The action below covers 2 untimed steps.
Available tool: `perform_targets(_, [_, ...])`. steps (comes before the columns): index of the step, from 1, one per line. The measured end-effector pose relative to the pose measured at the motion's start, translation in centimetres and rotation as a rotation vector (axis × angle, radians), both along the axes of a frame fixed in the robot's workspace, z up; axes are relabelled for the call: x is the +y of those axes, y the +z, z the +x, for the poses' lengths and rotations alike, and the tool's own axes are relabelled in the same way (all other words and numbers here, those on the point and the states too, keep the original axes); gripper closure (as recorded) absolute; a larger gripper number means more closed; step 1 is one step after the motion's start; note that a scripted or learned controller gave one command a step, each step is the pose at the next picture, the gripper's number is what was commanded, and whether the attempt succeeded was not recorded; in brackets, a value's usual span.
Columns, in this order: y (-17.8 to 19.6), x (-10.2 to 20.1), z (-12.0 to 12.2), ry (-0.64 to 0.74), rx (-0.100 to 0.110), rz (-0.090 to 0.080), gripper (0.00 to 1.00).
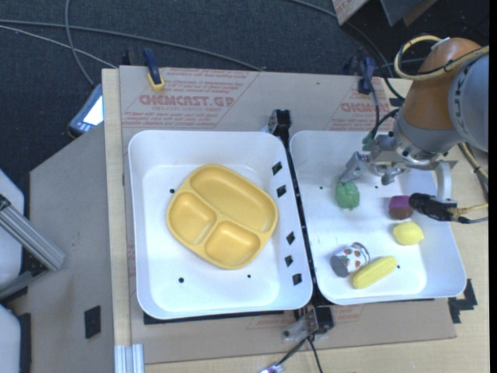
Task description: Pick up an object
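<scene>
yellow tray point(223, 216), one, in the left bin point(147, 208). right bin point(443, 274): one green ball point(348, 195), purple piece point(400, 205), lemon point(408, 233), corn point(374, 272), grey toy point(349, 258). gripper point(373, 166) above the ball, grip unclear.

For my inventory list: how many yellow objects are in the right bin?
2. A lemon lies near the right wall of the right bin, below the purple piece. A corn cob lies near the front edge, beside the grey-and-red toy. The arm may hide others.

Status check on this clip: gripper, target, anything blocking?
Gripper low in right bin, directly above green object; no visible hold. Purple piece, lemon, corn lie apart. Nothing blocking.
</scene>
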<state>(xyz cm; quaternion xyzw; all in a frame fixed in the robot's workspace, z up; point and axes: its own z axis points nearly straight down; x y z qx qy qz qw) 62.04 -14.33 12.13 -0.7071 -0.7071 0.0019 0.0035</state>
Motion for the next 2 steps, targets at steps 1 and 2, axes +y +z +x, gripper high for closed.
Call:
perform_targets(1, [1.6, 0.0, 0.2, 0.000, -0.009, -0.002, 1.00])
perform_targets(2, [6.1, 0.1, 0.0, 0.001, -0.013, -0.003, 1.00])
